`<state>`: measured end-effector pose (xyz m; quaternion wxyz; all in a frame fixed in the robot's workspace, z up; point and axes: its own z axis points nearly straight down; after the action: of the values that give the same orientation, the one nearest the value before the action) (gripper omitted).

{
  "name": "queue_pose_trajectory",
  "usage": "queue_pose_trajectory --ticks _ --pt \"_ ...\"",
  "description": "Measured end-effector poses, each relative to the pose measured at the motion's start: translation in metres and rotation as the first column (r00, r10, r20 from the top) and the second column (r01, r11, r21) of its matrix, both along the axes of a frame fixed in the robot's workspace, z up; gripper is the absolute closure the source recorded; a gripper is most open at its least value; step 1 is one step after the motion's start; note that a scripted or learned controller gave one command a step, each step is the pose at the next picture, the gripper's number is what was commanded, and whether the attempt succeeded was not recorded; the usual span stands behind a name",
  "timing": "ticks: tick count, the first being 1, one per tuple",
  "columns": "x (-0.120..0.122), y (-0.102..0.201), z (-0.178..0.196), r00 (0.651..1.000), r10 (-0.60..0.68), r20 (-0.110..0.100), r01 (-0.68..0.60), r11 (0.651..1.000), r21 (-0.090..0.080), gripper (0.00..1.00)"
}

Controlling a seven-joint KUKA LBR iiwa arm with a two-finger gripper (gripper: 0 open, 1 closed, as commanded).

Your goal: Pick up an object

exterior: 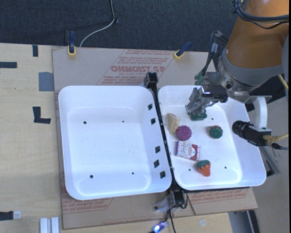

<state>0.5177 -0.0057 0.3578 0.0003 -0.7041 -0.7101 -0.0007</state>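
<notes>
Gripper (199, 107) low over the far part of the right bin (233, 176), metal fingers pointing down at a small dark green object (199, 114) that sits right at their tips; whether the fingers are clamped on it or loose around it, I cannot tell from this angle. Above, the arm's orange band (262, 23) bulks large, glossy and rounded, over the grey wrist. Inside the same bin, a loose cluster: a pale tan, elongated piece (172, 123) lying against the left wall, a round purple piece (184, 132) touching just beside it, a flat red-and-white packet (187, 151) below that, and a red, strawberry-like piece with a green top (203, 167) near the front. A round dark green piece (215, 131) sits apart towards the right. Open white floor runs along the right and front walls of this bin. The left bin (70, 130), smooth white plastic with rounded corners, shows bare floor with four small dark dots. The two bins meet at a black clipped seam (157, 130). Both rest on a brown cardboard sheet (131, 67) held by yellow and blue clamps at its far edge.
</notes>
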Motion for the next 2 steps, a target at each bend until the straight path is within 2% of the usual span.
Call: queue_pose_trajectory --ticks 1,2 --pt "0.019 0.067 0.106 1.000 0.002 0.011 -0.002 1.000 0.001 1.00" --pt "-0.037 0.021 0.016 1.000 -0.013 -0.014 0.013 1.000 -0.003 1.00"
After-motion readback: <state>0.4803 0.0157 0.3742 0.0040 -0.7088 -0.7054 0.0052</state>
